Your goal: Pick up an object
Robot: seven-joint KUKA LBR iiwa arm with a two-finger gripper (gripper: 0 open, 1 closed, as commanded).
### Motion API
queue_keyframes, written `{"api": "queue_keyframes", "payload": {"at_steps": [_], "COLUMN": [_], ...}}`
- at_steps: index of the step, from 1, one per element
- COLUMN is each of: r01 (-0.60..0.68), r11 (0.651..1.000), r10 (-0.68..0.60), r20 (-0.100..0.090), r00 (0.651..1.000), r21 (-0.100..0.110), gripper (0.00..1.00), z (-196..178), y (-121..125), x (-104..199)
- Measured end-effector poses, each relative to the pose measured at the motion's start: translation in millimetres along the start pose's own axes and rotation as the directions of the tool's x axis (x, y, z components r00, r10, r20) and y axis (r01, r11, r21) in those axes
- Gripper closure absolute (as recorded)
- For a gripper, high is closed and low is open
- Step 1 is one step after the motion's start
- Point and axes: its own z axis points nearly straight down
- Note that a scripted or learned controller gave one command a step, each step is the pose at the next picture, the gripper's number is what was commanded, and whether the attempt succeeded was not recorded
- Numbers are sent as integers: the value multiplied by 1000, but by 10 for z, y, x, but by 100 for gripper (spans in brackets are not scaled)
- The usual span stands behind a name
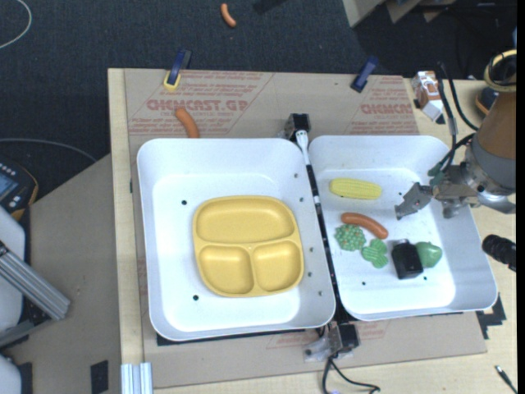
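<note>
Overhead, the bench (246, 97) carried two shallow white bins side by side, rims touching along the middle seam. Left bin (164, 171) held a yellow divided tray (246, 245), three compartments, sitting flat near the bin's centre. Right bin (459, 277) held the small items. The arm (499, 150) entered from the right edge, grey body with the orange band above the wrist, and reached over the right bin's upper right part. Gripper (428, 199) hung above the bin floor, to the right of the corn and sausage; fingers (410, 203) appeared spread apart, nothing seen between them. Corn cob (355, 190), yellow, lay lengthwise in the upper middle of the right bin. Below it lay an orange sausage (364, 223), slanted, just beside a green broccoli piece (350, 237) at its lower left. A second green piece (376, 254) sat close to the broccoli's right. A black block (406, 261) lay near the bin's centre-right, touching a green pepper-like piece (429, 254) on its right side. Outside the bins, another orange sausage (188, 122) lay on the bench above the left bin, and a smaller orange one (228, 14) lay on the dark floor beyond the bench.
</note>
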Motion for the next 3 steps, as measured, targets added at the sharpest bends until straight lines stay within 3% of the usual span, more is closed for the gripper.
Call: {"api": "queue_keyframes", "payload": {"at_steps": [1, 3], "r01": [3, 3], "r11": [1000, 1000], "r10": [-3, -3], "r20": [3, 0], "r00": [1000, 1000], "r21": [-13, -6], "gripper": [0, 0], "z": [-69, 1092], "y": [30, 155], "x": [1, 67]}}
